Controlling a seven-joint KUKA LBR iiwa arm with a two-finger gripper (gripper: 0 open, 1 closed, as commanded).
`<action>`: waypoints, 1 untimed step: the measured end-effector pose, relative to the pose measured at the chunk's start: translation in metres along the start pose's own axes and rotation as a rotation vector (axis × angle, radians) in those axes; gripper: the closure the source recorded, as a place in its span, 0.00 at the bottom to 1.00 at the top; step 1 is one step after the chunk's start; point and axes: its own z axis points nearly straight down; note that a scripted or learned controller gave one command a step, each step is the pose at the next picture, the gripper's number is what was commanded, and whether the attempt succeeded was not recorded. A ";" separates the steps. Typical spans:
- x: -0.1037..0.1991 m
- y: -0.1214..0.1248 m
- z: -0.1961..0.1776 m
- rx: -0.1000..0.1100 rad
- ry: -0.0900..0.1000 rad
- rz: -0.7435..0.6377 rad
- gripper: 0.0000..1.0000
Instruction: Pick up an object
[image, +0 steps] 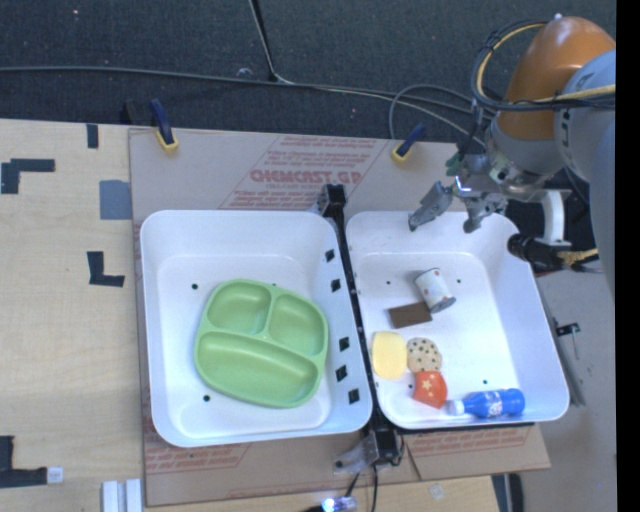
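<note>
My gripper (447, 215) hovers over the back edge of the right bin (530, 330), its two fingers spread apart with nothing between them. Below it in the right bin lie a small white can (433, 286), a brown flat block (409, 316), a yellow piece (389, 354), a speckled cookie (424, 353), a red-orange toy (430, 388) and a blue bottle (490, 403). The can is the nearest item to the gripper, still well in front of it.
The left bin (165, 260) holds a green divided plate (263, 342). A black divider clip strip (340, 290) runs between the bins. Blue-and-yellow clamps (161, 127) (407, 146) hold the cardboard base at the back. Cables loop above the arm.
</note>
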 end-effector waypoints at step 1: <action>0.000 0.003 -0.009 -0.014 -0.002 -0.003 0.00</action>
